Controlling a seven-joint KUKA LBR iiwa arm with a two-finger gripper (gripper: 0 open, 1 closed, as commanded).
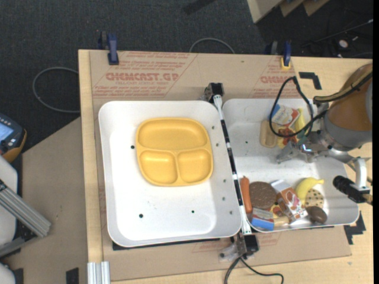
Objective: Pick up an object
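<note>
Here the tabletop, a sheet of printed board, carries two shallow white bins side by side. The left bin holds a yellow divided plate in its upper half, with one long compartment above two smaller ones. The right bin is crowded along its lower edge. The grey arm enters from the right, its orange band above the wrist, and the tool sits low in the upper middle of the right bin; whether it is open or closed cannot be told, as cables and wrist hardware blur it. Just above and left of the tool lies a small heap of colourful packets. In the lower part of that bin a brown round cookie lies beside an orange carrot along the left wall. A yellow banana rests to the right, with small snack packets between, all apart from the tool.
</note>
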